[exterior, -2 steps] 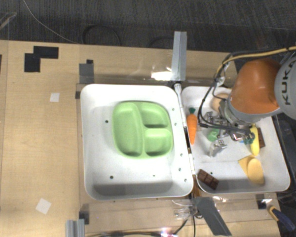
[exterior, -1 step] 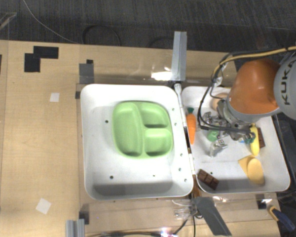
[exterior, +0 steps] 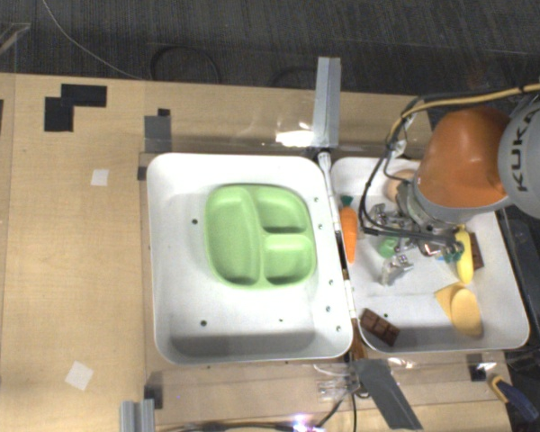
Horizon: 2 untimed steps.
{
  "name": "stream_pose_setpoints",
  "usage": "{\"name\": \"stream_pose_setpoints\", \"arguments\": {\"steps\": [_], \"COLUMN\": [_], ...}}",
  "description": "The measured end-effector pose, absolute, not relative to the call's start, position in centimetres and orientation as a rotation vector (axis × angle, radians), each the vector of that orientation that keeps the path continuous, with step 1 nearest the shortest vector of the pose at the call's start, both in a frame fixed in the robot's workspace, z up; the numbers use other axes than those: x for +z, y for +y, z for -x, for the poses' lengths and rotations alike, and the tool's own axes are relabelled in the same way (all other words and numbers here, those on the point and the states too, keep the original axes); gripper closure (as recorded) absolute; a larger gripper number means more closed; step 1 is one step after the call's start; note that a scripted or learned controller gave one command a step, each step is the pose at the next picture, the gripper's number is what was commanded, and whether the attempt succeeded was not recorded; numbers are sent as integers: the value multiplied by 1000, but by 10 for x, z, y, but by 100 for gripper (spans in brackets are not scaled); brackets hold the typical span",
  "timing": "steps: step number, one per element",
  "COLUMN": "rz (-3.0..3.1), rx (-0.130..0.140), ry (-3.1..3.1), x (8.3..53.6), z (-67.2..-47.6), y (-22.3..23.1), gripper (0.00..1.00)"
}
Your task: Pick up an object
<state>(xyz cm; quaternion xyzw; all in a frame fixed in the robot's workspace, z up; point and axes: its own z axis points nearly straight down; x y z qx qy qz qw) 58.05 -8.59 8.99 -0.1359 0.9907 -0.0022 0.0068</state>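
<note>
Though poised right at the small green piece [exterior: 389,246], near the middle of the cluttered bin [exterior: 513,318], cannot be credited with any hold as yet. Likeliest target, judging by closeness: that green piece, half hidden beneath the wrist and its cables [exterior: 371,196]. Cannot tell how wide the claw [exterior: 394,268] stands, nor make out anything caught in it; too much shadow and wiring across it. Main risk: closing beside the piece rather than around it, given so small and so hidden a target, and coming up with nothing. Second risk: nudging the piece sideways toward the bin's left wall, against the carrot [exterior: 347,232] lying along that wall, or pinching both together and dropping one on the lift. Also possible: snagging the loose cables on the way up, with a jolt enough to shake a weak grip loose. Less exposed, toward the bin's right side: a yellow banana-like piece [exterior: 466,257] and, nearer the bin's front edge, a yellow wedge [exterior: 462,310]; could be swept aside by the wrist on a crooked rise. Safely out of it at the bin's front-left corner: a brown chocolate piece [exterior: 379,328]. Beyond the bin's left wall, well apart from all this: a green divided tray [exterior: 256,234] in the neighbouring bin [exterior: 175,331], on the pale table [exterior: 63,268]. Worth watching for a slanted lift over the shared wall, likely to knock a loosely held piece off.
</note>
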Motion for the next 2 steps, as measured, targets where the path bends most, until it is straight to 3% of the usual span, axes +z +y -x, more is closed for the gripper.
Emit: {"name": "stream_pose_setpoints", "arguments": {"steps": [1,2], "rz": [429,429], "rx": [-6,-6], "ry": [3085,3086], "x": [102,101], "z": [-585,-584], "y": [-83,-83], "gripper": [100,0]}}
